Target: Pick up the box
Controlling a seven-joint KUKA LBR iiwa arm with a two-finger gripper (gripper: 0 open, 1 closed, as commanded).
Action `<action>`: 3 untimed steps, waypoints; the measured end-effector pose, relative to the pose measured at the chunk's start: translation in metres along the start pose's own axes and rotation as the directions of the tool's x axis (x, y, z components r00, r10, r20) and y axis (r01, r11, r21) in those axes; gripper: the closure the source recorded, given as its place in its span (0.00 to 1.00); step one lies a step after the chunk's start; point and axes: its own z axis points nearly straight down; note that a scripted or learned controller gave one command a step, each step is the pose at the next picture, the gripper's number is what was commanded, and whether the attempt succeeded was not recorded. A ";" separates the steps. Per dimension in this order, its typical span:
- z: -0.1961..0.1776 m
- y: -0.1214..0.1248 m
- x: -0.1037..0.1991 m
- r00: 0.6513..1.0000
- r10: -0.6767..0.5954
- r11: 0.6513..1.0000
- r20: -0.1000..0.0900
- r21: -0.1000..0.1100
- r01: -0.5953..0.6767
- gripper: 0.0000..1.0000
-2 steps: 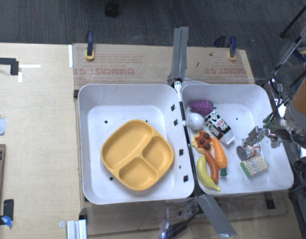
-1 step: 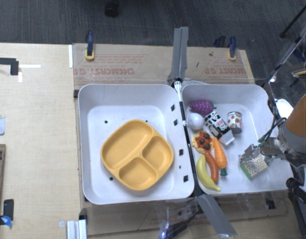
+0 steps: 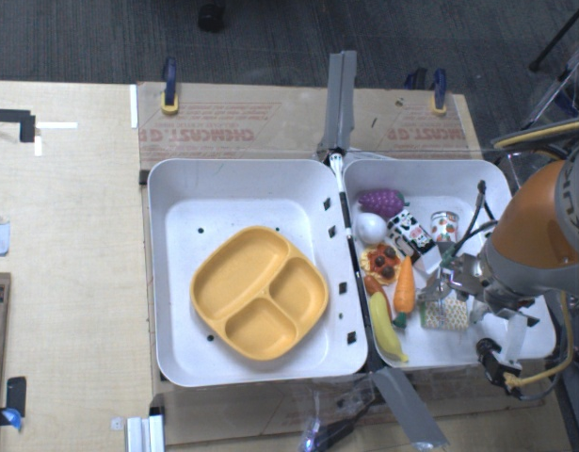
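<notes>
The pincer [image 3: 446, 288] hangs over the box [image 3: 446, 314]; I cannot tell its state. The carrot [image 3: 404, 286] at nine o'clock could get bumped.

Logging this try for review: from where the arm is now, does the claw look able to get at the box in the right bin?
Probably yes. The claw hangs right over the box in the right bin, nothing lying on it. The carrot lies close on the left and might crowd it.
</notes>
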 end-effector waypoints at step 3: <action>-0.008 0.009 -0.010 0.993 -0.119 0.993 0.001 0.002 0.119 1.00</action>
